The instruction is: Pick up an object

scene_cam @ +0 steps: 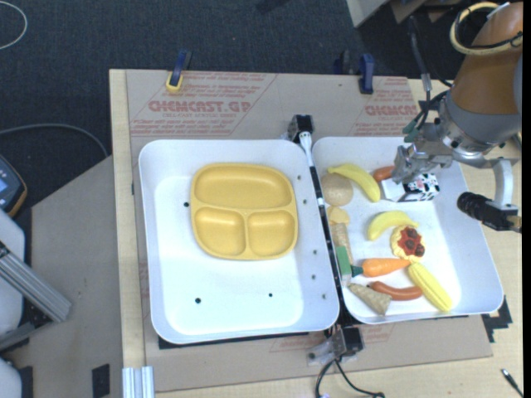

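The right bin (477, 247) holds several toy foods: a banana (357, 179), a tan potato (337, 191), a smaller banana (388, 220), a pizza slice (409, 240), a carrot (383, 266), a corn cob (431, 285), a sausage (397, 289) and a tan wedge (369, 298). My gripper (411, 169) hangs low over the bin's far part, just above a black-and-white object (421, 187) and beside a small red piece (383, 173). The wrist hides whatever sits directly under it.
The left bin (166, 264) carries a yellow divided plate (245, 210). A long stick-shaped toy (342, 247) lies along the divider between the bins. Clamps (175, 80) (366, 75) sit on the bench's far edge. The arm's body (489, 81) looms over the right bin's far corner.
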Tool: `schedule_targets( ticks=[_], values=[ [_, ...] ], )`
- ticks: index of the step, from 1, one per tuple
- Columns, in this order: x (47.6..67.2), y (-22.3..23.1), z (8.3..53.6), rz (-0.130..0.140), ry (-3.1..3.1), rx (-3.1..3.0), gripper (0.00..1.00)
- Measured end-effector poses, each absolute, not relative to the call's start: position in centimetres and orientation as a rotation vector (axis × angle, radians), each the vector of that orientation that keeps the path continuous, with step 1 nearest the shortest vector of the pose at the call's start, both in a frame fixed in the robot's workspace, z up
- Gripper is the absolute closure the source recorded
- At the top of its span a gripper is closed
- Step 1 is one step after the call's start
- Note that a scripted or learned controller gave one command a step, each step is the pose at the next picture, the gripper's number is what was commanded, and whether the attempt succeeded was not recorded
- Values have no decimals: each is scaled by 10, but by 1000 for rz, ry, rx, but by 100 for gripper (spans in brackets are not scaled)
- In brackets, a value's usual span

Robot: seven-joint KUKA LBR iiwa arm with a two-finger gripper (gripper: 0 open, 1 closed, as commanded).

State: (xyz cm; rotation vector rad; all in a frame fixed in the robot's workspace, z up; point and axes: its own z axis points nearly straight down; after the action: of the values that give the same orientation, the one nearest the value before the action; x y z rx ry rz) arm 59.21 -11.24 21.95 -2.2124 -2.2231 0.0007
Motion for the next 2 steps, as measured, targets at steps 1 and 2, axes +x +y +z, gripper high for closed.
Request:
schedule_targets(
  ticks=[1, 2],
  values=[
    [560, -74, 228, 1, -2223, -2214, 100],
    [534, -27, 215, 2, -2222, -2212, 100]
  ],
)
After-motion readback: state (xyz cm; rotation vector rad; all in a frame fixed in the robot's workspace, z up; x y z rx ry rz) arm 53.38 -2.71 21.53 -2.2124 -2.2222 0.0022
